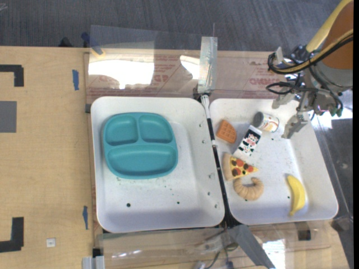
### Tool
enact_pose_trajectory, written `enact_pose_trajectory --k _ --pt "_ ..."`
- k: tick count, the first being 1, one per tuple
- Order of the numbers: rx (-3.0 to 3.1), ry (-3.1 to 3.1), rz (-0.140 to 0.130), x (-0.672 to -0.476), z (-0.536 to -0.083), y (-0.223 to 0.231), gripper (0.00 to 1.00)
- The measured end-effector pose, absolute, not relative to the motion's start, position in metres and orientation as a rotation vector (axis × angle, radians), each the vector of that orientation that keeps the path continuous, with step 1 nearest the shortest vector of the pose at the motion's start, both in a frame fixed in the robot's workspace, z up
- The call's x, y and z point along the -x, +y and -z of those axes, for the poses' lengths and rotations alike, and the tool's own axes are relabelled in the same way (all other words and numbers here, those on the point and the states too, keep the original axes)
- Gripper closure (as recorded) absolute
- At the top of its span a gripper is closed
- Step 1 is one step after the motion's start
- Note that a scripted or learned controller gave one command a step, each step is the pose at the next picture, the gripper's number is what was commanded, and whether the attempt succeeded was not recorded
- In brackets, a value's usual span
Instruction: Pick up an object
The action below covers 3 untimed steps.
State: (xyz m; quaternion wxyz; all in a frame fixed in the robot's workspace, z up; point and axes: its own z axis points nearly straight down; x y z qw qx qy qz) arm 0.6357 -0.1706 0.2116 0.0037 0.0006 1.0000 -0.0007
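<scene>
A: Quick pass. Two white bins side by side. The left bin (193,206) carries a teal divided plate (140,144), three compartments, sitting toward its far-left part.

B: And the right bin (322,198)?

A: All the pickable stuff is there. An orange waffle piece (226,131) near the far-left corner, close to the divider between the bins. A small silver can (265,121) lying on its side near the far edge, about mid-width. A white carton with black spots (249,141) tilted just beside the can, on its near-left side. A pizza slice (239,166) against the left edge, a croissant (249,188) just nearer than it, the two look like they touch. A yellow banana (296,194) by the near-right corner, well apart from the rest.

B: Gripper?

A: The gripper (296,123) hangs over the far-right part of the right bin, to the right of the can, not touching it as far as I can see. Cables bunch above the wrist, arm comes in from the right.

B: Fingers?

A: Spread apart, released. Nothing sits between them, bare bin floor shows beneath the tips.

B: So no object grasped?

A: Correct, every item rests on the bin floor.
</scene>
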Motion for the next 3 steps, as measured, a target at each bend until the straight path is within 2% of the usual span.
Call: enact_pose_trajectory --k 1,2,3 --pt "-0.407 3.082 0.001 -0.661 -0.121 -0.108 0.0" --pt "-0.398 3.076 0.0 -0.664 -0.134 -0.104 1.0" --pt "-0.687 3.055 -0.008 -0.641 -0.189 -0.007 1.0"
